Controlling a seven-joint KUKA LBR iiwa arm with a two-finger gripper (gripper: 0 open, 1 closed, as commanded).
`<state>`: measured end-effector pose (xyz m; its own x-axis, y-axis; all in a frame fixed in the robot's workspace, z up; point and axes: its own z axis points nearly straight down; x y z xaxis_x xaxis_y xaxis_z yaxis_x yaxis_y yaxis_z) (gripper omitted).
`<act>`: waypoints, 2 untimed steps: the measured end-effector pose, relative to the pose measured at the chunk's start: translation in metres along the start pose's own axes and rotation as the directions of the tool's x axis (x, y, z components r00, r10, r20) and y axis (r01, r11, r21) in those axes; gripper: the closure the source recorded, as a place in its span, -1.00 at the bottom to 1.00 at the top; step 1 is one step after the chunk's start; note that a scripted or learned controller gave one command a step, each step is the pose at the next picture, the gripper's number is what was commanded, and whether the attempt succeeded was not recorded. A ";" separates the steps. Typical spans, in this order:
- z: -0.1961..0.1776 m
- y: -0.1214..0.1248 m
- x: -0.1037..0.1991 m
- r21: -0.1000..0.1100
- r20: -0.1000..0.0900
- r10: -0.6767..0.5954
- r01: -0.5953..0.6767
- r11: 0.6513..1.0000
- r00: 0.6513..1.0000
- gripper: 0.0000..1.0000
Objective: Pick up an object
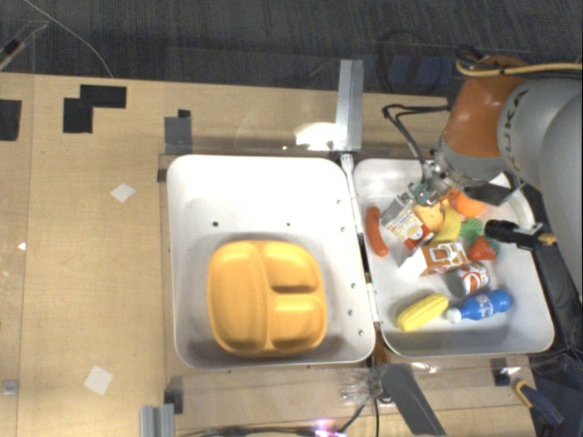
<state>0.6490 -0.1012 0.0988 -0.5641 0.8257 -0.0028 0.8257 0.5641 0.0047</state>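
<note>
The right bin (pixel 392 176) holds a heap of small items. Among them are a red sausage (pixel 374 232), a silvery snack packet (pixel 404 221), a brown carton (pixel 444 258), a yellow corn cob (pixel 423 312), a blue bottle (pixel 481 307), a red can (pixel 474 280) and an orange carrot (pixel 470 205). My gripper (pixel 428 186) reaches down from the grey arm with the orange band (pixel 474 121) at the back of this bin. It sits right above the snack packet's upper corner. The view does not show anything held in it.
In the left bin (pixel 260 180) a yellow divided plate (pixel 267 294) lies near the front. A metal post (pixel 350 103) stands behind the wall between the bins. Black cables (pixel 410 121) run behind the right bin beside the arm.
</note>
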 end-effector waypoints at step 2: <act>-0.005 -0.036 0.001 -0.007 0.006 0.197 -0.197 0.980 0.980 -1.00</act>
<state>0.6188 -0.1203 0.1031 -0.3906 0.9205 -0.0074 0.9205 0.3907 0.0120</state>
